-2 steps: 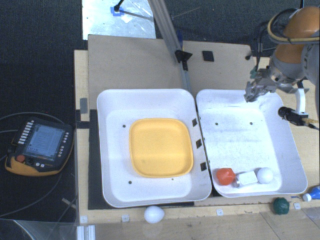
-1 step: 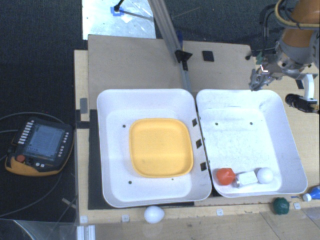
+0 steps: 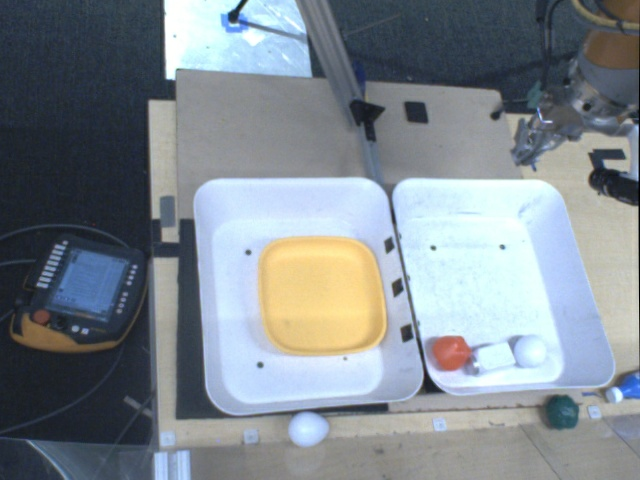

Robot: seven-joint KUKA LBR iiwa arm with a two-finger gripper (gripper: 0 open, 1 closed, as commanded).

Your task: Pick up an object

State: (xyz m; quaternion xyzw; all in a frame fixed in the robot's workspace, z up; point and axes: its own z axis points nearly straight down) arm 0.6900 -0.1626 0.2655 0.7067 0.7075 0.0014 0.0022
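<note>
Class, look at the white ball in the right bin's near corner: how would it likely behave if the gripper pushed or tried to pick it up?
The white ball looks round and smooth, so a push would probably send it rolling. It sits against the right bin wall beside a white block, which may crowd the gripper. Its curved surface might slip from a pinch.

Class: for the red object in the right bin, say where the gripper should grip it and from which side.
Grip the red object across its rounded body, coming straight down. The white block seems to touch its right side and the bin wall crowds its near-left, so side approaches look blocked.
</note>
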